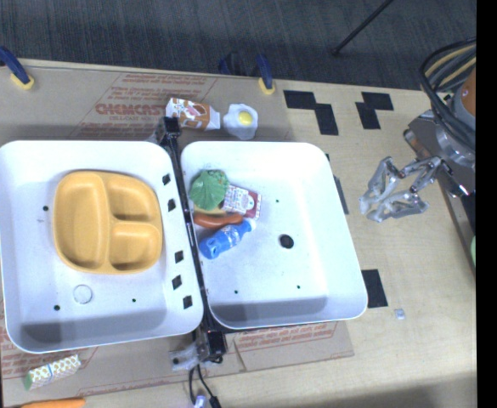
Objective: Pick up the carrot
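Note:
The carrot (217,219) is a small orange piece lying in the right bin (316,253), near its left wall. Green lettuce (207,188) touches it from behind, a red and white packet (241,200) lies at its right, and a blue bottle (225,239) rests against its front. My gripper (392,203) hangs over the bare bench to the right of that bin, well away from the carrot. Its silver fingers are spread open with nothing between them.
The left bin (27,313) holds a yellow divided plate (108,221). Behind the bins sit a small carton (187,113) and a white and yellow egg toy (241,120). A wrapped packet (53,370) lies on the cardboard at front left.

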`<state>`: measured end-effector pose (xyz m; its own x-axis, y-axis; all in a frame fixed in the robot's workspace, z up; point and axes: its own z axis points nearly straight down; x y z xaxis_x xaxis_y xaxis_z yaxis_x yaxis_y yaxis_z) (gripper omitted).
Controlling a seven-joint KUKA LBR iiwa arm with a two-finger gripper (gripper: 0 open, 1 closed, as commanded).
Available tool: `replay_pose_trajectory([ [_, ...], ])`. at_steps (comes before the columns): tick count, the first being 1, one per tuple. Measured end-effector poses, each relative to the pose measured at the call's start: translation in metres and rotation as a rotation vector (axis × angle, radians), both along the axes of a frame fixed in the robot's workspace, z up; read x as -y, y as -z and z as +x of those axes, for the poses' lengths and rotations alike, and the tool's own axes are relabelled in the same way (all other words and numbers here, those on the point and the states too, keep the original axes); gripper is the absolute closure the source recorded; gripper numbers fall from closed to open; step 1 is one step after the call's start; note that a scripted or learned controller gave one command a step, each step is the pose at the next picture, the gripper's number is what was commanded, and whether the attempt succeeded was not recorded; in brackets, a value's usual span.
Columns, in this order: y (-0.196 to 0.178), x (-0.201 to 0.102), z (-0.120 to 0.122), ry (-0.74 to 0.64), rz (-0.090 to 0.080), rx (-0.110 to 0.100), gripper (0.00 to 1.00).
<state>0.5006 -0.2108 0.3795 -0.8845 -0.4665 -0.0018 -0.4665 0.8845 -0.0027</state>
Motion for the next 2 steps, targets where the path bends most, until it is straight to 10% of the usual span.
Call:
replay_pose_trajectory([
  [2,0.02,0.0,-0.011,-0.753,0.0,-0.002,1.0],
])
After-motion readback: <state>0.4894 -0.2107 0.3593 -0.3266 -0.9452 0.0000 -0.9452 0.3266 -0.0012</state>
